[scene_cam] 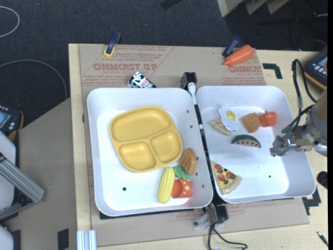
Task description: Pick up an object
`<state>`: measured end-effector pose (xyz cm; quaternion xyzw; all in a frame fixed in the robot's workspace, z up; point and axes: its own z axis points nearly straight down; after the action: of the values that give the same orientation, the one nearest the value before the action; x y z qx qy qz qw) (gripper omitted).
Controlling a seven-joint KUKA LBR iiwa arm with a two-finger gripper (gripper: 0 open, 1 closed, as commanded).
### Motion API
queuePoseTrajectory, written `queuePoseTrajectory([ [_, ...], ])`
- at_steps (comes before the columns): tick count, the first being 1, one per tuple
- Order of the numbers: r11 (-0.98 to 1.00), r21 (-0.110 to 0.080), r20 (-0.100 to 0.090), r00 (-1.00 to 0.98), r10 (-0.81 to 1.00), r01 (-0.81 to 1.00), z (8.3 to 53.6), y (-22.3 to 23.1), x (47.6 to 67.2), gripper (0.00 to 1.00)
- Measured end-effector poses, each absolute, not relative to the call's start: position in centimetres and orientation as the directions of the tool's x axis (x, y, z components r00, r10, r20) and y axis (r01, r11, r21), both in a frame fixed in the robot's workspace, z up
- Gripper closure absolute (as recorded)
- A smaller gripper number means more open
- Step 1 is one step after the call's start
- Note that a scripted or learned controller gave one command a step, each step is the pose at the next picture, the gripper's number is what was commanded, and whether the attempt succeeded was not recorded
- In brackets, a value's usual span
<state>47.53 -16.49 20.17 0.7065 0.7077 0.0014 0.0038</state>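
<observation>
My gripper (281, 145) hangs low over the right side of the right bin (296, 178), with bare white floor under it. Left of it lies a watermelon slice (245, 141). Farther back sit a red tomato piece (268, 119), a brown toast piece (251, 122), a fried egg (228, 116) and a pale wedge (220, 127). A pizza slice (226, 176) rests in the bin's front left corner. I see nothing held in the gripper.
The left bin (101, 155) holds a yellow divided plate (145, 138), a corn cob (166, 184), a red and green vegetable (181, 184) and a brown bun (189, 160). An orange carrot (239, 55) and a cow toy (140, 80) lie on the board behind the bins.
</observation>
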Motion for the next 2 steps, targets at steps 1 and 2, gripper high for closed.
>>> queuePoseTrajectory([
  [1,0.001,0.005,-0.003,-0.001,1.000,1.000,22.7,-16.5,47.7,1.00],
  [2,0.005,-0.001,0.002,-0.005,1.000,1.000,21.7,-11.9,48.9,1.00],
])
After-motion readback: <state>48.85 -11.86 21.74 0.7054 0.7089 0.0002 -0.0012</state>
